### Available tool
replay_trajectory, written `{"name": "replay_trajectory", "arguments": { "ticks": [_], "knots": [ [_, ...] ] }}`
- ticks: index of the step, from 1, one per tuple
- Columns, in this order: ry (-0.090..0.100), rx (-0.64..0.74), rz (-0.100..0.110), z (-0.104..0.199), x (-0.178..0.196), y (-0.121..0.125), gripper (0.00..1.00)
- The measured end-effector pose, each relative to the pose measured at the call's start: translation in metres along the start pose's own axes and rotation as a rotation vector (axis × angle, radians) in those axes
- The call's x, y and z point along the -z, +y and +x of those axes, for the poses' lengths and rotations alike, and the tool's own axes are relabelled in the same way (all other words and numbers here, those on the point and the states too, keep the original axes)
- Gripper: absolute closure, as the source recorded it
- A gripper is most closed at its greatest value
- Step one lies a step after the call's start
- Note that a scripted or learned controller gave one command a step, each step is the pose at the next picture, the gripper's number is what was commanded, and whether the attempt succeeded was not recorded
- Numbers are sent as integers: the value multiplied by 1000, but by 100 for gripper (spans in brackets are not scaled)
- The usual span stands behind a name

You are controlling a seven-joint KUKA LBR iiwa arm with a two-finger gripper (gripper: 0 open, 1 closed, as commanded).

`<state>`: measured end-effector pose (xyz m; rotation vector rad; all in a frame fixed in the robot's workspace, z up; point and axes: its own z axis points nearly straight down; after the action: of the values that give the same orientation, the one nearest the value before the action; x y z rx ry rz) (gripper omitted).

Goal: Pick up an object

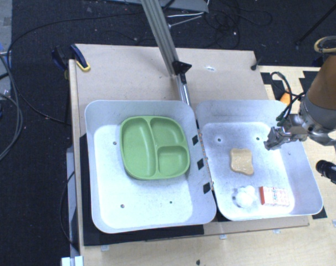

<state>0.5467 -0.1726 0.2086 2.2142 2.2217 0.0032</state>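
Right bin (301, 165): tan bread slice (242, 162) centre; white crumpled lump (245, 196) near front edge; red-and-white printed packet (274, 195) beside it, lettering too small to read. Left bin (101, 148): green divided plate (155, 147). End effector (270, 141): above right bin's back right, finger opening cannot be told, no object seen in it.

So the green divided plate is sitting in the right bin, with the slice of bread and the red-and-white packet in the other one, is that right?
Not quite: the camera view shows the green divided plate in the left bin. The slice of bread and the red-and-white packet lie in the other one, the right bin.
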Motion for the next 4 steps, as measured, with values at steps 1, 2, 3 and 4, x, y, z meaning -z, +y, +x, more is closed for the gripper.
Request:
{"name": "replay_trajectory", "arguments": {
  "ticks": [1,2,3,4],
  "knots": [
    [1,-1,4,0,-1,0,100],
    [3,4,4,48,8,4,100],
    [4,4,4,106,20,-2,100],
    [4,5,4,161,31,-5,100]
  ]
}}
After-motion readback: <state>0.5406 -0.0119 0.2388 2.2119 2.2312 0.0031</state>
